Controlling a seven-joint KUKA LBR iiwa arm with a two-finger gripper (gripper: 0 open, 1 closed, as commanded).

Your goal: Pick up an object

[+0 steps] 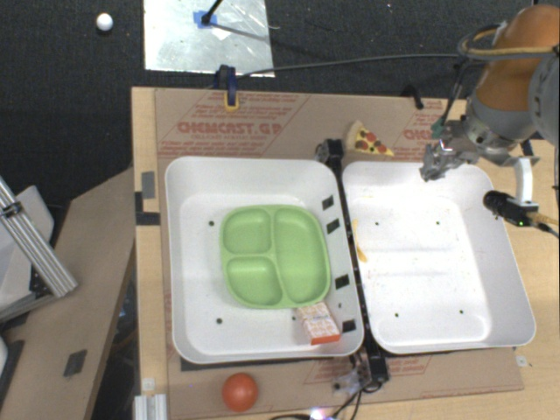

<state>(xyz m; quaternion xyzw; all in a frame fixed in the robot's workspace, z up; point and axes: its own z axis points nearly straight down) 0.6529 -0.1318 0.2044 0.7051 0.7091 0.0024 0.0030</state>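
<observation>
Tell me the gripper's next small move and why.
Probably travel left toward the left bin: the gripper sits over the right bin's far edge, while the green divided plate and small red-and-white box lie in the left one.

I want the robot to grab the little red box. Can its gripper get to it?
Probably yes. The little red box lies uncovered in the left bin, beside the green plate. The gripper hangs over the right bin, nothing between.
</observation>
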